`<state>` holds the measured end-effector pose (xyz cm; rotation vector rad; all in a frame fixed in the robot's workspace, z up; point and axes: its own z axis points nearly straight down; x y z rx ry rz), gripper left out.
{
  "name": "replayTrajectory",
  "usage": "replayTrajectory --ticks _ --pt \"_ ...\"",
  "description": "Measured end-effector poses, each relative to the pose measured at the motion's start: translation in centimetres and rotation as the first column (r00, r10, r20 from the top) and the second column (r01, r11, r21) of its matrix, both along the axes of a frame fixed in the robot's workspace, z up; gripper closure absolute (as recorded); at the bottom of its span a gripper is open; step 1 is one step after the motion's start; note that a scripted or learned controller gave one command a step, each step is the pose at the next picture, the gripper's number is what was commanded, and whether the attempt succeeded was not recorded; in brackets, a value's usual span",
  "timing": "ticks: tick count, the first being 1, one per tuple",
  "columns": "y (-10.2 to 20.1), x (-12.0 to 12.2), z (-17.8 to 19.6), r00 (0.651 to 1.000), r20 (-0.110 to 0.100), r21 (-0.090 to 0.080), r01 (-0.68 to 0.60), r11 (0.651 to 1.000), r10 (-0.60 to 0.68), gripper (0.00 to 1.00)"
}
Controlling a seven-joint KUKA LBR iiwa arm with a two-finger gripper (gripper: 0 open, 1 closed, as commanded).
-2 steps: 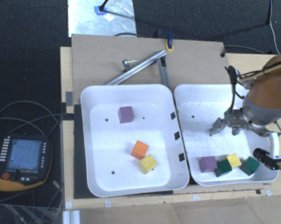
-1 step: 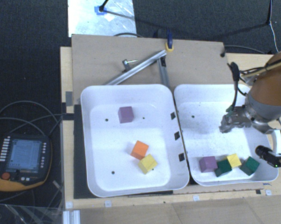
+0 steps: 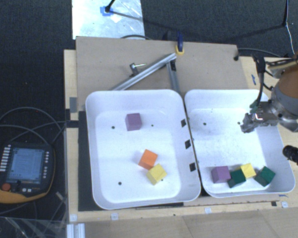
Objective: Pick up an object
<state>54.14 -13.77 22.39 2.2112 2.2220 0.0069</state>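
The left bin [image 3: 97, 148] holds a purple cube [image 3: 133, 121] near its back, an orange cube [image 3: 148, 158] in the middle and a yellow cube [image 3: 157, 174] just in front of it. Along the front of the right bin [image 3: 228, 100] lie a purple cube [image 3: 220, 174], a dark green block [image 3: 236, 178], a yellow cube [image 3: 248, 170] and another green block [image 3: 265, 175]. My gripper [image 3: 250, 122] hangs over the right side of the right bin, well behind those blocks, with nothing visible between its fingers.
A metal rod [image 3: 144, 72] with a yellow clamp [image 3: 179, 47] lies on the cardboard behind the bins. A teach pendant [image 3: 23, 168] with cables sits left of the bench. The arm's body [image 3: 292, 90] covers the right bin's far right rim.
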Motion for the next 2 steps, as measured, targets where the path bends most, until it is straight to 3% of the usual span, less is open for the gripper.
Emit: replayTrajectory --ticks 1,2 --pt "0.0 0.1 -1.6 1.000 -0.007 0.001 0.001 1.000 -0.001 1.00" --pt "4.4 1.2 -1.3 1.000 -0.006 0.003 -0.005 1.000 0.005 1.00"
